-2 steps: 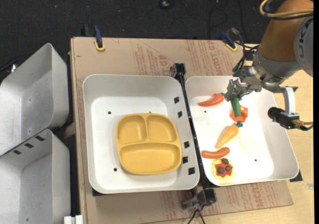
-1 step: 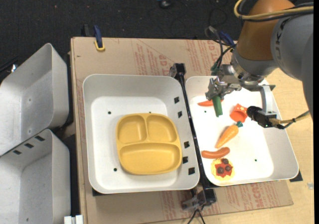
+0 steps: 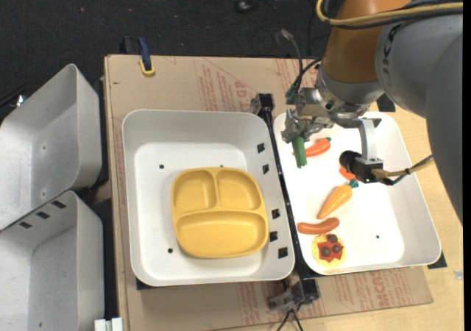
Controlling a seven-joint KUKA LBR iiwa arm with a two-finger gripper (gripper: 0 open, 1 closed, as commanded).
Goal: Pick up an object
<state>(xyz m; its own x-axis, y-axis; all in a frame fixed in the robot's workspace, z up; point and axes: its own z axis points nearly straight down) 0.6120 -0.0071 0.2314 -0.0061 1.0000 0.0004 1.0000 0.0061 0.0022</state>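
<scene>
Your gripper hangs at the right bin's far-left corner, pinching a green piece; grip looks shallow, so it may slip onto the red piece.

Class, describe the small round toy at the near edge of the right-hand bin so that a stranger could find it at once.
Start at the right-hand shallow white bin, not the one holding the yellow divided plastic tray. Go to its near edge, just below the orange-red toy sausage. There lies the small round yellow toy tart, the only flat disc there, topped with dark red berries.
</scene>
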